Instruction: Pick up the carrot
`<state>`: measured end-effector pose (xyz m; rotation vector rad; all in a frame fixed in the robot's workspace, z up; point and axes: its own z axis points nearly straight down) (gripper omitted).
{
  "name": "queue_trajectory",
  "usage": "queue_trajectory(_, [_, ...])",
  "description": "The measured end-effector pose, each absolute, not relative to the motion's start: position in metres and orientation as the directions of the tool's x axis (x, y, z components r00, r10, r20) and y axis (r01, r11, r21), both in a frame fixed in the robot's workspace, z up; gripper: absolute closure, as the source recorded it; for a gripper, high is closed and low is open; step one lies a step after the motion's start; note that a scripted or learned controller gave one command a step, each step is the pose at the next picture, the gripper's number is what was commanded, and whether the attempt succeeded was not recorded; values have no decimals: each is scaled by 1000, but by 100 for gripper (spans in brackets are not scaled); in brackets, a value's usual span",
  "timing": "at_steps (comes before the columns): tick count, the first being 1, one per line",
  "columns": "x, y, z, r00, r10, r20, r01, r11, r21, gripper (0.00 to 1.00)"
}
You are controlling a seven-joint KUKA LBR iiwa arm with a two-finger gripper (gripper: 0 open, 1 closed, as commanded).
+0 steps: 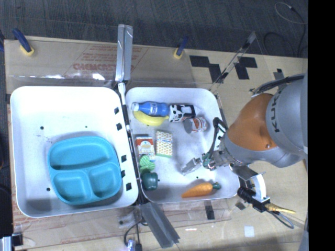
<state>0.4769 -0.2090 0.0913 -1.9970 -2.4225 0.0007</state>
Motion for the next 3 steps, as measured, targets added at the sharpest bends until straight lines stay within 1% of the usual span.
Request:
queue_trajectory(1, [507,-210,92,-241,970,0,970,241,0,0])
queue_trajectory(2, [477,-209,92,-354,935,3,935,354,-2,0])
queue_trajectory(3, [478,-209,101,-359,933,3,933,359,-2,100])
